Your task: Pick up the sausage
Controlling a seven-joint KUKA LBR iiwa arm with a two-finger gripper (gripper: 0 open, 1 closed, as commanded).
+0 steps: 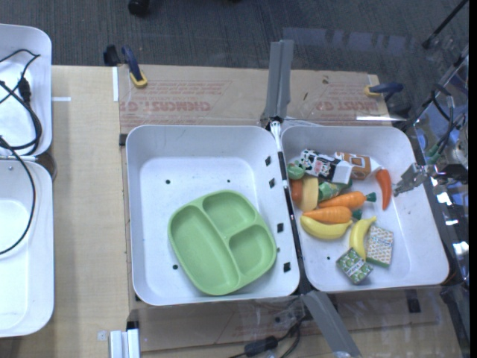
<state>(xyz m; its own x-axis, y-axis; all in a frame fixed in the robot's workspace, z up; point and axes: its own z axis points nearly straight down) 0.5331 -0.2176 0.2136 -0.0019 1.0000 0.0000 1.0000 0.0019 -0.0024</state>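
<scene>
The right bin (417, 267) holds a pile of toy food. An orange-brown sausage-like piece (329, 215) lies in the middle of the pile. It sits between a carrot (347, 200) above it and a yellow banana (323, 230) below it. My gripper (410, 180) is at the right wall of this bin, low over the floor. It is just right of a red chili (384, 189) and about a hand's width right of the sausage. Nothing shows in its grasp.
The left bin (149, 200) holds a green divided plate (222, 241). Around the sausage lie a second banana (361, 235), two green-patterned packets (368, 254), a black-and-white carton (322, 165), an orange box (358, 165) and green vegetables (297, 171). A divider (285, 200) separates the bins.
</scene>
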